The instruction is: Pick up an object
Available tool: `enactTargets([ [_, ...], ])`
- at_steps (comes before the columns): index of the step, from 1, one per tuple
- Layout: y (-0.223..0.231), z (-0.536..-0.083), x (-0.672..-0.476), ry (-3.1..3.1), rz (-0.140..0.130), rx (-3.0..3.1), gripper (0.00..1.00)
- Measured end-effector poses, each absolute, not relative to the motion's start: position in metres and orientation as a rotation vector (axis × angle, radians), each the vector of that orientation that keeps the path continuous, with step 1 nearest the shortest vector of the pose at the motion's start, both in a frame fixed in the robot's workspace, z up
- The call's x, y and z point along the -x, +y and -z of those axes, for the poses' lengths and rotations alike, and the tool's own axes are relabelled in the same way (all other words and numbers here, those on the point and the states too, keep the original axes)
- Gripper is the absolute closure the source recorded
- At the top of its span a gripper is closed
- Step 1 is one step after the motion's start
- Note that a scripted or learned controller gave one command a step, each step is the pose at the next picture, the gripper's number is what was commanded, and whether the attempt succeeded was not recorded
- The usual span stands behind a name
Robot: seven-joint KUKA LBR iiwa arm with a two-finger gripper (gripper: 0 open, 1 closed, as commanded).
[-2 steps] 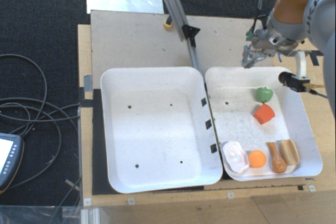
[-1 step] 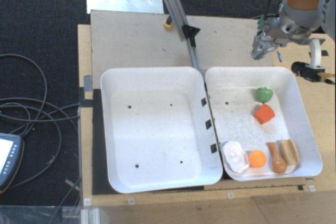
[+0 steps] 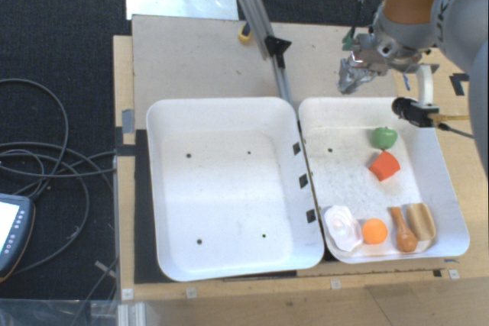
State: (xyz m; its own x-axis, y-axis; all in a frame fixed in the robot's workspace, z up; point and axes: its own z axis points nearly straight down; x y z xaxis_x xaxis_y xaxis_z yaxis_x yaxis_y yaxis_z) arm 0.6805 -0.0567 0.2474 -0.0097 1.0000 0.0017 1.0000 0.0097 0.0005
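The right bin holds a green round fruit, a red-orange block, an orange ball, a white crumpled piece and a brown hot-dog-like toy. My gripper hangs above the far rim of the right bin, up and left of the green fruit. I see nothing between its fingers.
The left bin lies beside the right one. A grey metal pole slants down to the divider between the bins. Cables and a pendant lie on the dark floor at left.
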Motion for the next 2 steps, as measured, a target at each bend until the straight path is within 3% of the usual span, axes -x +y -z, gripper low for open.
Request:
enactTargets([
  [2,0.047,-0.227,-0.673,-2.233,0.003,2.209,1.0],
])
